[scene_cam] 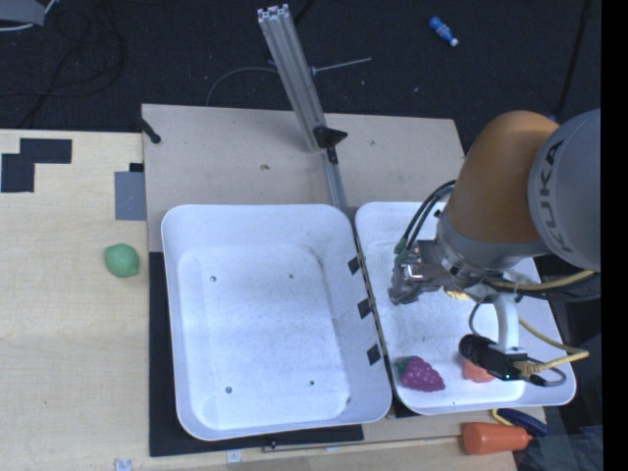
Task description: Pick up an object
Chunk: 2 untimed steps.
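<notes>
My gripper [406,285] hangs over the left part of the right bin [429,330], close to the divide between the two bins, under the arm's orange band. A purple grape cluster [422,374] lies in that bin's near-left corner, well in front of the gripper and apart from it. A small red-orange object [476,370] sits to the right of the grapes, partly covered by a black cable fitting [488,351]. I see nothing between the gripper and the bin floor below it.
The left bin [265,332] adjoins the right one, joined by black clips. A green ball [122,260] rests on the bench left of the bins. An orange object [496,438] lies outside the right bin's front edge. A metal rail [299,77] slants behind.
</notes>
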### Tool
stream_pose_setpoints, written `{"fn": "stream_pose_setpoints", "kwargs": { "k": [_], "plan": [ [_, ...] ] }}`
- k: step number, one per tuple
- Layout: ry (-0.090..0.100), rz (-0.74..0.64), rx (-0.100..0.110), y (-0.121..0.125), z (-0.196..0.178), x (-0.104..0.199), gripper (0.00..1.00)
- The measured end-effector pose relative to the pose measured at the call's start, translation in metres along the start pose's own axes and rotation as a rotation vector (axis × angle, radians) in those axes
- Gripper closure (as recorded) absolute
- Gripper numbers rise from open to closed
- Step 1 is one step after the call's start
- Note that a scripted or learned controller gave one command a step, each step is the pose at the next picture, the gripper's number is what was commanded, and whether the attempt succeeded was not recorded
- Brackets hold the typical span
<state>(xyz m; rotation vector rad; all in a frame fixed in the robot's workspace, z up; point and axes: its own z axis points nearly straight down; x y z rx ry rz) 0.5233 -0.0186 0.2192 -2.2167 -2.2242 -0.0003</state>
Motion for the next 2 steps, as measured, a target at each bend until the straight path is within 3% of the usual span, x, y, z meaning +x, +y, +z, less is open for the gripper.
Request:
{"fn": "stream_pose_setpoints", "kwargs": {
  "k": [2],
  "plan": [
    [-0.001, 0.001, -0.001, -0.019, -0.008, 0.106, 1.0]
  ]
}}
